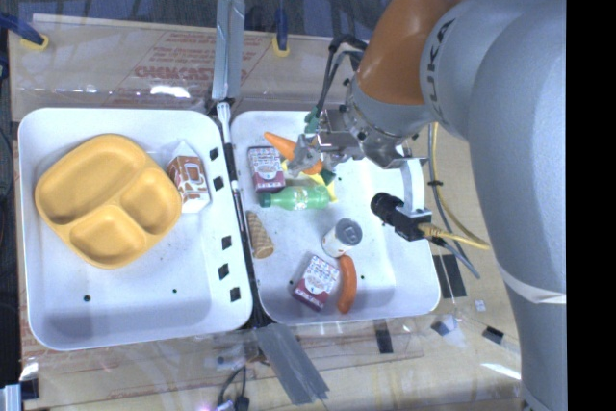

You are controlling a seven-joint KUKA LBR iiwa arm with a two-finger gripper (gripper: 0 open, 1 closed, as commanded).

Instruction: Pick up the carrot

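Camera view has the carrot (280, 144) lying in the right bin (404, 298), in the far part, just to the left of my gripper (313, 152) and basically touching it. Can't tell from this angle whether it's between the fingers, or how wide they're set, so I won't call it a grab.

Right below the gripper there's a green bottle (296, 198) on its side with something yellow at its end. Just left of that – a small red carton (266, 167). Further toward the near edge of the bin: a round grey-capped thing (347, 233), an orange-red sausage-looking piece (346, 283) and another red packet (317, 281) next to it. A brown ridged stick (259, 235) sits by the divider.

Way off to the left of the gripper, the other bin (58, 322) holds a yellow divided tray (106, 199) and a brown-and-white carton (190, 181) beside it.
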